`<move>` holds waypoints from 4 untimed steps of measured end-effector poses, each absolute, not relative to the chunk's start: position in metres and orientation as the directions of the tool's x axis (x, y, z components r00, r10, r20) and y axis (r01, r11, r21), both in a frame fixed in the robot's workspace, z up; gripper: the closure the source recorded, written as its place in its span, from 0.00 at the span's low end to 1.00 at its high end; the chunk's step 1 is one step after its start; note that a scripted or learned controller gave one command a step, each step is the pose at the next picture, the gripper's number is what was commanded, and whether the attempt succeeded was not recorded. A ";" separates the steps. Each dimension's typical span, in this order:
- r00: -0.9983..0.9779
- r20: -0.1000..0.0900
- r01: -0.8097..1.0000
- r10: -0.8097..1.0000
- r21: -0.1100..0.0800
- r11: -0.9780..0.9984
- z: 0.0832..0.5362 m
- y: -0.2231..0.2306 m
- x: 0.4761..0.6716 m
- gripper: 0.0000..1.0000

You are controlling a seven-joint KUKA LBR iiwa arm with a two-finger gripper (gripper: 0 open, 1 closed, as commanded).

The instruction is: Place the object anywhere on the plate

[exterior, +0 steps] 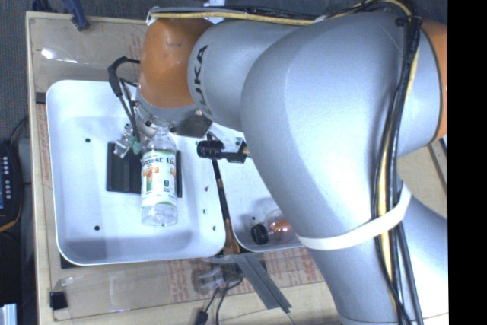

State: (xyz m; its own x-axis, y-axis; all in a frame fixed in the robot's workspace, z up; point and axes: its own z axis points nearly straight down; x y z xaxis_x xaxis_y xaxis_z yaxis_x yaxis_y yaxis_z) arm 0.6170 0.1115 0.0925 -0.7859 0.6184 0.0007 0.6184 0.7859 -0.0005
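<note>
— Where was your claw?

— My gripper [135, 139] hung low in the left bin [68, 164], at the bottle's cap end. Open or shut, I couldn't tell.

— And the bottle?

— The bottle [159, 186] lay on its side, partly over the black plate [122, 171].

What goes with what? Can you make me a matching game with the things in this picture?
Things:
1. plastic bottle
2. black block
3. orange band
4. small round objects

Places:
A. on the arm, above the wrist
B. in the right bin, beside the arm
C. lying in the left bin, cap toward the gripper
D. flat beside the bottle's left

Pairs: 1-C, 2-D, 3-A, 4-B
</note>
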 end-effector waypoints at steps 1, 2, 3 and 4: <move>-0.854 -0.001 0.520 0.520 0.000 0.854 0.161 0.114 0.618 1.00; -0.914 0.002 0.406 0.406 -0.002 0.914 0.091 0.181 0.588 1.00; -0.960 -0.002 0.281 0.281 0.000 0.960 0.116 0.142 0.645 1.00; -0.960 -0.002 0.281 0.281 0.000 0.960 0.116 0.142 0.645 0.00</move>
State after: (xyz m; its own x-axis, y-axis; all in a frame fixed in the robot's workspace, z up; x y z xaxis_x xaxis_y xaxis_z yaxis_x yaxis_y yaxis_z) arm 0.6452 0.1424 0.1164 -0.9596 0.2815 -0.0022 0.2815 0.9596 0.0004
